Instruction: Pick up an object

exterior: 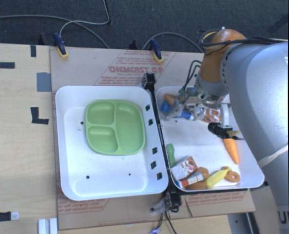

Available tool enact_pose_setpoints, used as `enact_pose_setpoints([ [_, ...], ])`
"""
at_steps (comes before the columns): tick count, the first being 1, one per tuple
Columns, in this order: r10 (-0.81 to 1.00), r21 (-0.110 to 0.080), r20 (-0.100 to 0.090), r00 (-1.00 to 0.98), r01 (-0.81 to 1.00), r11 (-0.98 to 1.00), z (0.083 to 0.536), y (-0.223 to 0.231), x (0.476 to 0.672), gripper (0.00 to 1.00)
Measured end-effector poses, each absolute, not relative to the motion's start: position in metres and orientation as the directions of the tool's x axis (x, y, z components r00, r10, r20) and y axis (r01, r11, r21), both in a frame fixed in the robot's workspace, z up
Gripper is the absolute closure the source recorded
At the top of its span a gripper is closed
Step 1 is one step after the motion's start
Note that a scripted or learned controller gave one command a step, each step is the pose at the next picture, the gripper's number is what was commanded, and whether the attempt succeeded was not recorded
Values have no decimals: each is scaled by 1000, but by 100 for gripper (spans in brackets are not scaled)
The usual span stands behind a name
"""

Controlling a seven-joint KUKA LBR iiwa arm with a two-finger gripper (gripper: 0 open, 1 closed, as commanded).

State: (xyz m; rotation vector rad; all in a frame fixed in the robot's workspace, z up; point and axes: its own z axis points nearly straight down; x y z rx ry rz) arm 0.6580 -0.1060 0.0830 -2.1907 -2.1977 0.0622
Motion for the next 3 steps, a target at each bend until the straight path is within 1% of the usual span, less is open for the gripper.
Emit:
enact_pose_setpoints([
  [1, 1000, -54, -5, -2, 999, 2, 83, -105, 658, 0],
  [3, 1000, -44, -7, -3, 999, 3, 83, -110, 660, 0],
])
